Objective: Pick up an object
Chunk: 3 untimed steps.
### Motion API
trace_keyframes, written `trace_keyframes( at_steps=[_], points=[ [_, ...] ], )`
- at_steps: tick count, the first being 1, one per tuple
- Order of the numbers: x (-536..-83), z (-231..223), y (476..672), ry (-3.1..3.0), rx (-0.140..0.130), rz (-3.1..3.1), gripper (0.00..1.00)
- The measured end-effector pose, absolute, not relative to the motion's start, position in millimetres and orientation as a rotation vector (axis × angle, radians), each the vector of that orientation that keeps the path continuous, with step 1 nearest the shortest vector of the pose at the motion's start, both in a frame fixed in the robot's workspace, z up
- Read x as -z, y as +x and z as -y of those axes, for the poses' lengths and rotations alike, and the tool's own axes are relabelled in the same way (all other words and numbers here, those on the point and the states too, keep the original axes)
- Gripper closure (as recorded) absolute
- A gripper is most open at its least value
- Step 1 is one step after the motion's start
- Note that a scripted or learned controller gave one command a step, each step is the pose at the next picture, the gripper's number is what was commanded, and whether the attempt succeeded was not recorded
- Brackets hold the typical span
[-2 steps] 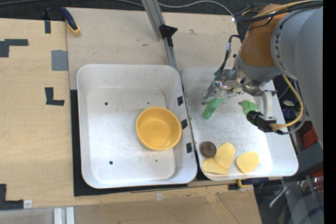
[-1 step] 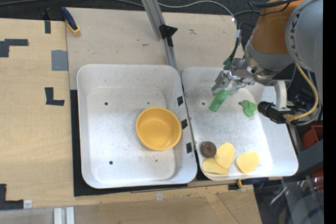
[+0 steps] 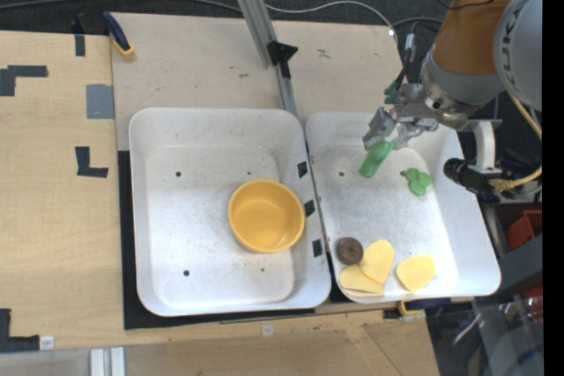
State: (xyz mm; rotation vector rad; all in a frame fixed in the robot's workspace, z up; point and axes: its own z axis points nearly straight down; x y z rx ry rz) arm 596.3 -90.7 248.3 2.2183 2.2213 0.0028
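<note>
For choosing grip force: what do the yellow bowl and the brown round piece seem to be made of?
Yellow bowl: probably plastic, smooth with a soft sheen and even colour. Brown round piece: matte and dark; material unclear at this size, perhaps plastic or rubber.

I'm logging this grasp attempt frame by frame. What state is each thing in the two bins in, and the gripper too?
gripper: over the right bin, shut on the green cylinder.
green cylinder: tilted, its upper end between the gripper's fingers.
small green piece: lying loose in the right bin.
brown round piece: resting beside the yellow pieces.
yellow pieces: lying flat, two overlapping.
yellow bowl: upright in the left bin.
</note>
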Motion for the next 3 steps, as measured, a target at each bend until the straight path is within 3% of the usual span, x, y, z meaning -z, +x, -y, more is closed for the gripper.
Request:
trace_keyframes(
  at_steps=[1, 3],
  points=[
    [-238, 43, 580.5, 2.218, 0.002, -2.229, 1.0],
    [-217, -64, 569.6, 2.216, 0.002, -2.232, 1.0]
  ],
)
